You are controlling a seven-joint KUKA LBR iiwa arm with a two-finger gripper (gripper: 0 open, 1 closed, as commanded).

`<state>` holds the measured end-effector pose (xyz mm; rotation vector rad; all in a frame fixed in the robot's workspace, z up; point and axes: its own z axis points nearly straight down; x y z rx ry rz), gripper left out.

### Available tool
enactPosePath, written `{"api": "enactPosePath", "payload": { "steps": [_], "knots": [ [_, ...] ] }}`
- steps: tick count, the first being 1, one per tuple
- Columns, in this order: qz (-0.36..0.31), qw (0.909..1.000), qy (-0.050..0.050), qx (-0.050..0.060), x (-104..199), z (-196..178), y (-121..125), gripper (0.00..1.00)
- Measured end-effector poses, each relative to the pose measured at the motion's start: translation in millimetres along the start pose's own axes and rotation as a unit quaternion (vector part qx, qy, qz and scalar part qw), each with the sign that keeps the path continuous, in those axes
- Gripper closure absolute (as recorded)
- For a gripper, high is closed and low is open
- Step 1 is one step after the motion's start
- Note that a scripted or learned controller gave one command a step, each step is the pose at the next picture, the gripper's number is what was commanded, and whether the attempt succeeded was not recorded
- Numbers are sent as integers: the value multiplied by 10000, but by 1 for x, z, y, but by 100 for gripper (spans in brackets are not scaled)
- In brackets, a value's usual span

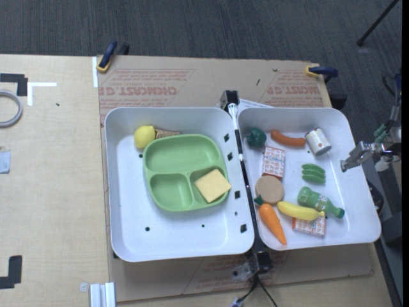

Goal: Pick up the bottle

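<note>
Bottle point(319, 202): green, lying in right bin point(358, 171), touching banana point(298, 210). Gripper point(353, 160): at bin's right rim, grip state indiscernible.

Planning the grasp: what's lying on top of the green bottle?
A yellow banana overlaps the green bottle along its lower side, hiding that edge. The bottle's upper surface shows uncovered.

Only readable stuff was the red print on the cardboard sheet point(211, 82) under the bins: "CHEMAST" or something close, upside down, once at upper left and again at upper right. The small red-and-white packets' point(273, 162) print was too tiny to read.
</note>
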<state>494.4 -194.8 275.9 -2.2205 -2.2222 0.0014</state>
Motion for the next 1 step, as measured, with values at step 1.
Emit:
{"api": "enactPosePath", "payload": {
  "steps": [1],
  "knots": [
    [-9,10000,-5,-1,0,-9,1,100]
  ]
}}
